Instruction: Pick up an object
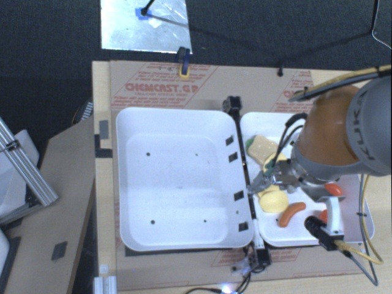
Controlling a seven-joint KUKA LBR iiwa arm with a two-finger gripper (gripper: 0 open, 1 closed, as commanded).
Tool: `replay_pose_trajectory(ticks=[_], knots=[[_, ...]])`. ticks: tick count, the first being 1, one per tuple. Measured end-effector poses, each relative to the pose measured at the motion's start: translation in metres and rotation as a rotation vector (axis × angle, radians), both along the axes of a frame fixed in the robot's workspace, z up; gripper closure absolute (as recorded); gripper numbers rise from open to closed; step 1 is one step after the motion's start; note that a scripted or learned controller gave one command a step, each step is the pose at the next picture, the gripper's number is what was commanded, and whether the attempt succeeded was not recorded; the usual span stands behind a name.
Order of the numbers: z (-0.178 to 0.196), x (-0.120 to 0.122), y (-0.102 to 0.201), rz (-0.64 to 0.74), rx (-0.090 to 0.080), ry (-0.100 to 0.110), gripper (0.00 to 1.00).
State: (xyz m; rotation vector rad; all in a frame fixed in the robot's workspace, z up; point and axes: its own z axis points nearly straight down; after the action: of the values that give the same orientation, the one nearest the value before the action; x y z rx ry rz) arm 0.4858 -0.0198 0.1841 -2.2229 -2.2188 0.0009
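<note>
My gripper (267, 181) reaches down into the right bin (264, 236), near its left wall. Right under it lies a round yellow object (272, 200), touching or nearly touching the fingers. An orange sausage-shaped object (291, 213) lies just right of the yellow one. A pale tan block (262, 147) and a small green piece (250, 143) sit at the back of the bin. A red-orange thing (333, 189) peeks out beside the wrist. The arm hides much of the bin.
The left bin (128, 164) stands beside the right one, with a black-clipped divider (241, 164) between them. Both rest on a cardboard sheet (159, 81). A metal plate (146, 16) lies on the dark floor behind.
</note>
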Motion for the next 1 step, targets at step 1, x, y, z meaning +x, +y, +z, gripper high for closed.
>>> replay_pose_trajectory(ticks=[1], knots=[[0.0005,0.0505,0.0611,0.01,0.001,-0.006,0.0]])
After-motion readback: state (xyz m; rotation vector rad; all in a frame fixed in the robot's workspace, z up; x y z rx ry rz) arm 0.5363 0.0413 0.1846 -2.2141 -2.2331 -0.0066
